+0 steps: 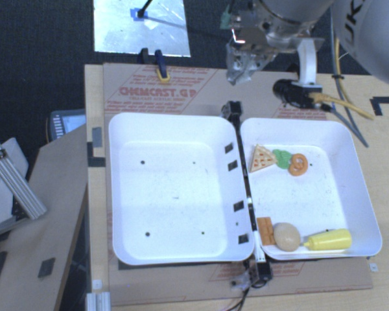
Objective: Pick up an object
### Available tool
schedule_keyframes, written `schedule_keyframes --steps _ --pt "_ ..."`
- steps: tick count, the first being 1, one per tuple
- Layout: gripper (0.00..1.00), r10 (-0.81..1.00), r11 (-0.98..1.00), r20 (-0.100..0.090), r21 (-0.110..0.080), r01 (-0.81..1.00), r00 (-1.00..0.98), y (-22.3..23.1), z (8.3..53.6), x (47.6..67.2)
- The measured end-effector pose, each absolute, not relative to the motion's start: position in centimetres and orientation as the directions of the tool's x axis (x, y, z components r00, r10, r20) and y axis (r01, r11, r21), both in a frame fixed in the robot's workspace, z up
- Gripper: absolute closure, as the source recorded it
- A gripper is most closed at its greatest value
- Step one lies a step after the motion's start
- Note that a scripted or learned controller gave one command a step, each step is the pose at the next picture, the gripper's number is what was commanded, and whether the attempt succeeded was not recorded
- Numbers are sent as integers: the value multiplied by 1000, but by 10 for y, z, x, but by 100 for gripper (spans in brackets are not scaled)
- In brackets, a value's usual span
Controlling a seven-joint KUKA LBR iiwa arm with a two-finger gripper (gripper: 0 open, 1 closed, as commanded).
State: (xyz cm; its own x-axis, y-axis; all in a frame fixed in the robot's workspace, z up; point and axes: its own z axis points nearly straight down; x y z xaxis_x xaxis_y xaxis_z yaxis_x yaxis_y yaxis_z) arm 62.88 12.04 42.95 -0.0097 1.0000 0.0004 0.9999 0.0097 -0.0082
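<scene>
Toys for the picking lie in the right bin, all of them below the gripper as the camera sees it, and nearer the camera than it is. The gripper hangs high above the bench's far edge, roughly over the seam between the two bins, with nothing between its fingers; whether they are spread or closed cannot be told from this angle.

Nearest to the gripper is a cluster at the far side of the right bin: a waffle wedge, a green piece just beside it, and an orange pretzel touching or almost touching the green piece. These sit below and slightly right of the gripper. Farther off, along the bin's near wall, lie a small orange block, a beige egg-shaped lump beside it, and a yellow bottle whose long axis runs left to right along that wall, its narrow end toward the lump.

The count: six objects in all, one of each kind, and two bins. The left bin lies below and left of the gripper.

Judging from this layout, the coming move calls for the arm to travel toward the camera, a little to the right, and down. The far cluster is the shorter reach, though its pieces crowd each other; the bottle lies close against the wall, which may hinder a clean closing.
</scene>
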Motion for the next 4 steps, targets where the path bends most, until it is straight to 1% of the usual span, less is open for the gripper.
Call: schedule_keyframes --steps 1,2,3,4 --pt "100 1000 -3 -1 16 1000 3 68 542 669" --pt "100 1000 10 3 2 1000 -10 138 533 668" --pt "100 1000 9 0 -6 1000 -9 196 445 668" --pt "100 1000 -1 2 4 1000 1 148 539 575"
